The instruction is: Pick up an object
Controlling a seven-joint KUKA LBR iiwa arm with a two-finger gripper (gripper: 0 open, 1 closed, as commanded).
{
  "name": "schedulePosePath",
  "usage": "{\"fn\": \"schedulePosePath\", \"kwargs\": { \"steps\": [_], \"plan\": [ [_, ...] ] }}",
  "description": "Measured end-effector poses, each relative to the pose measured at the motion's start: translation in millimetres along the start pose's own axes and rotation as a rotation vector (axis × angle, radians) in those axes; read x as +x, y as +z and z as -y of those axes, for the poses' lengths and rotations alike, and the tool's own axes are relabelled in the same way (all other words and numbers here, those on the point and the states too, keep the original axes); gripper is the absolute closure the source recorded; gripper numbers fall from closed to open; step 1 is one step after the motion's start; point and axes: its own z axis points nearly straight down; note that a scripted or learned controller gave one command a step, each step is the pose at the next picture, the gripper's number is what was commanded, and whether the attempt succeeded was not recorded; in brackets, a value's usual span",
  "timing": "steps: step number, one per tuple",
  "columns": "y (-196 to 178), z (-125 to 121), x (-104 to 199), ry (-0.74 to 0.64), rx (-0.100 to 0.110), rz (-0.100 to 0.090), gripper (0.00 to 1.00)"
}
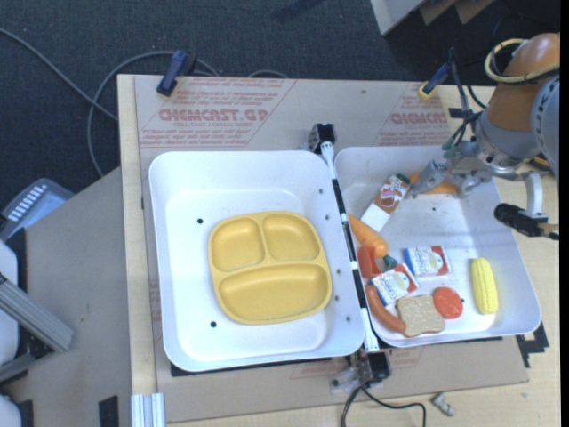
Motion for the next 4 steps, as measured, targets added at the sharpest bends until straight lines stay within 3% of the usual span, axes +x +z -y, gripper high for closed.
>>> {"fn": "schedulePosePath", "kwargs": {
  "steps": [4],
  "plan": [
    [0.0, 0.0, 0.0, 0.000, 0.000, 0.000, 0.00]
  ]
}}
